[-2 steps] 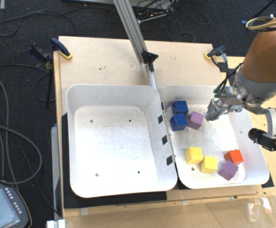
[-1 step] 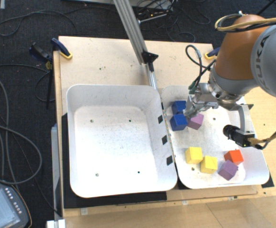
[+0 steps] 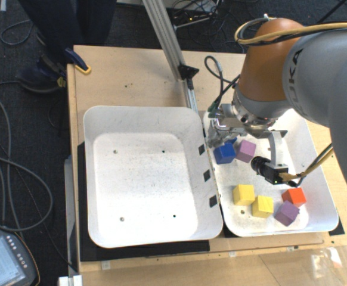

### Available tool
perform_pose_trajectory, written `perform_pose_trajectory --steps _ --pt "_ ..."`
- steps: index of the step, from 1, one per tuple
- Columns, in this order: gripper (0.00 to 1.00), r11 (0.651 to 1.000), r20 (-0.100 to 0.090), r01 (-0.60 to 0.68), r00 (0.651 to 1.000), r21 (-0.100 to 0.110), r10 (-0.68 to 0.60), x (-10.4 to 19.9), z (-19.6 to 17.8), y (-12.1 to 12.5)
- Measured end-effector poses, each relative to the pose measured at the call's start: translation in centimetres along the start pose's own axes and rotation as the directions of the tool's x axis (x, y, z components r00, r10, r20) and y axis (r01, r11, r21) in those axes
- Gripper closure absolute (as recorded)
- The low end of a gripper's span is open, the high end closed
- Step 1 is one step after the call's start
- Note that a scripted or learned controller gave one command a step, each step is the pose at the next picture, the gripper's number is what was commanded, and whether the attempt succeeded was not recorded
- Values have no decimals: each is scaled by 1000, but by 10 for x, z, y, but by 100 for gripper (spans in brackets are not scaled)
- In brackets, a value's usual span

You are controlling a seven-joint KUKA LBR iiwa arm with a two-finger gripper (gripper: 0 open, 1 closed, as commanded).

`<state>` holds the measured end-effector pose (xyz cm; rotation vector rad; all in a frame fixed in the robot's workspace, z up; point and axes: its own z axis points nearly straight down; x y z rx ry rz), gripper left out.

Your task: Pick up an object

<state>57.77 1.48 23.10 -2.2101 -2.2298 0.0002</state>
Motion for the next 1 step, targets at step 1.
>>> perform_pose_trajectory --steps 1 --pt "100 1000 0 0 1000 -5 0 53 -10 23"
